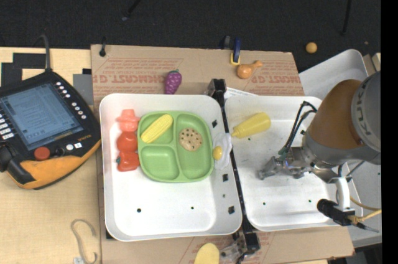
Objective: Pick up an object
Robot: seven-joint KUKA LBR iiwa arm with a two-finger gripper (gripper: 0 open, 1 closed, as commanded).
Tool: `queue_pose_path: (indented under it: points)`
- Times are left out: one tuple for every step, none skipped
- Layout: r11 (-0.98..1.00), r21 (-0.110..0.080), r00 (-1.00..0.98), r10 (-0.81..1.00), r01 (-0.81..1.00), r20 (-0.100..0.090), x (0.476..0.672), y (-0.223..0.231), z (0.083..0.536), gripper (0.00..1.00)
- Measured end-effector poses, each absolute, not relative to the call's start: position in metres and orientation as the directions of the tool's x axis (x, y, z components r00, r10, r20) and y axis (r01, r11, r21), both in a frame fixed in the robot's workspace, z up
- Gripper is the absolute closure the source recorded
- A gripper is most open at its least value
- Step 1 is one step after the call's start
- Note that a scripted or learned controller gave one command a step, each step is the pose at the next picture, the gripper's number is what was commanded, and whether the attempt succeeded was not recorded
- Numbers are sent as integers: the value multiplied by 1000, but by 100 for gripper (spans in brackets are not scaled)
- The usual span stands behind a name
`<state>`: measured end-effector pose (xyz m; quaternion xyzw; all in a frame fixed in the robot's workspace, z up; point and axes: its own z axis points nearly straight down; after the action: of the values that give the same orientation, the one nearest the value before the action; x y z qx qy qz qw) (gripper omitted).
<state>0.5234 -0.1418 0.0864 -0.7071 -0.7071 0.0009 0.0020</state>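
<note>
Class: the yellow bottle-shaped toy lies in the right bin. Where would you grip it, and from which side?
Grip the yellow toy around its middle, probably from straight above, closing across its short width: it lies flat and slanted in the right bin, with bare floor along both long sides.

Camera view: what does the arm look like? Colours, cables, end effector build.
The arm is a thick, rounded grey link with a wide orange band above the wrist. Thin dark cables loop from the band's edge down to the end effector, a small, angular unit of bare grey metal. No markings are legible on it.
</note>
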Motion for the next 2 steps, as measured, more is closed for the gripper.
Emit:
queue_pose_path:
  points:
    - [-6, -3, 6, 1000, 1000, 2, 524, -144, 98, 100]
    - [0, 2, 0, 1000, 1000, 0, 524, -141, 160, 100]
